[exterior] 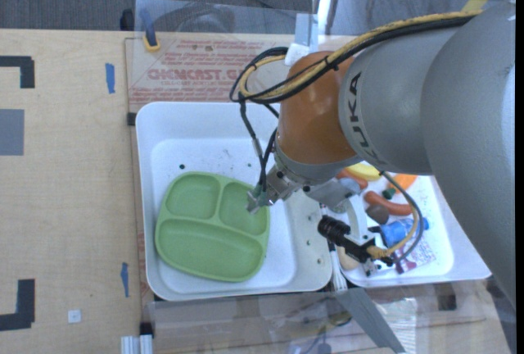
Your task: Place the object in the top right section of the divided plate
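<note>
Overhead slanted view of a wooden worktop (65, 205) bearing 2 white bins. The left bin (155, 131) holds a green divided plate (209, 242) with 3 sections. The gripper (259, 201) sits over the plate's right rim. The right bin (442, 254) contains assorted small objects (393, 217).

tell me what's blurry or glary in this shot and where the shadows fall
Camera view: the arm, close to the lens, looks soft; the green divided plate is sharper. Glare streaks the clear sheet at the bench's far edge. Soft shadow lies under the gripper at the plate's right rim; lighting is even.
</note>
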